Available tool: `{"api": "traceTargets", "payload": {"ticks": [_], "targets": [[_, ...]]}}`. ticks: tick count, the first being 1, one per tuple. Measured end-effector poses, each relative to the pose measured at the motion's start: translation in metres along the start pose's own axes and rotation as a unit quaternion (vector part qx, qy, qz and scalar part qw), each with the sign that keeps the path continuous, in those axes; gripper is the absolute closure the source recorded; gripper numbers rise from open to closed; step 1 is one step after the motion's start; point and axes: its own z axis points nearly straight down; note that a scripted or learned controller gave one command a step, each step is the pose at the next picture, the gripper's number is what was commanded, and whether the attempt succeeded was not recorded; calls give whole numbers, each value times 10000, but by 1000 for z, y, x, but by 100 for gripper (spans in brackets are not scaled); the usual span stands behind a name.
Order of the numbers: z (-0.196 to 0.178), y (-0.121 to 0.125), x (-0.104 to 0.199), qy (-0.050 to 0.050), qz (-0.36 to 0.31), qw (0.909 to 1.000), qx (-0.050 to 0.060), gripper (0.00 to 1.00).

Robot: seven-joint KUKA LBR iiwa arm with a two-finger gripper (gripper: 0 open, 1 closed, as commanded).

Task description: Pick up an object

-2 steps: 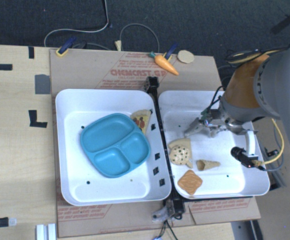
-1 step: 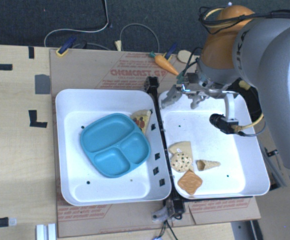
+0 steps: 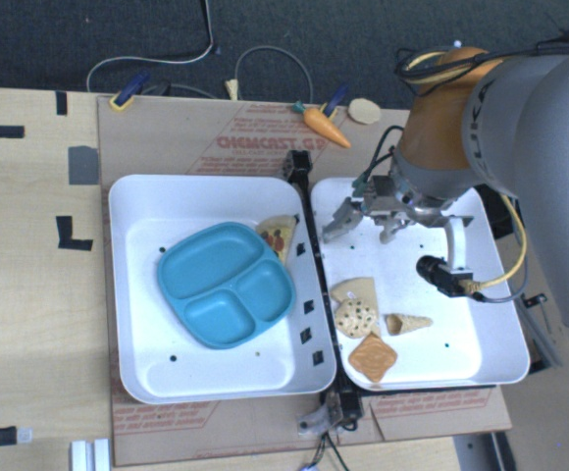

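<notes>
Cardboard-topped bench below me, two white bins side by side. My likeliest target is the cluster low in the right bin [image 3: 461, 361]: a chocolate-chip cookie [image 3: 354, 315], a square cracker [image 3: 372, 358] just below it, and a small cone [image 3: 407, 324] lying on its side, tip pointing right. My gripper [image 3: 366, 220] hangs over that bin's upper half, fingers spread apart with nothing between them. So the snacks lie toward the near edge from the fingers, cookie closest, almost straight down-frame. Left bin [image 3: 132, 263] holds a blue plate [image 3: 226, 283].
</notes>
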Motion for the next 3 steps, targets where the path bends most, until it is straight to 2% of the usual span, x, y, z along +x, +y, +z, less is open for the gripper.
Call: {"api": "traceTargets", "payload": {"ticks": [1, 2, 3], "targets": [[43, 31, -44, -7, 14, 10000, -8, 0], [100, 76, -44, -34, -22, 10000, 6, 0], [87, 76, -43, -26, -7, 10000, -25, 100]]}}
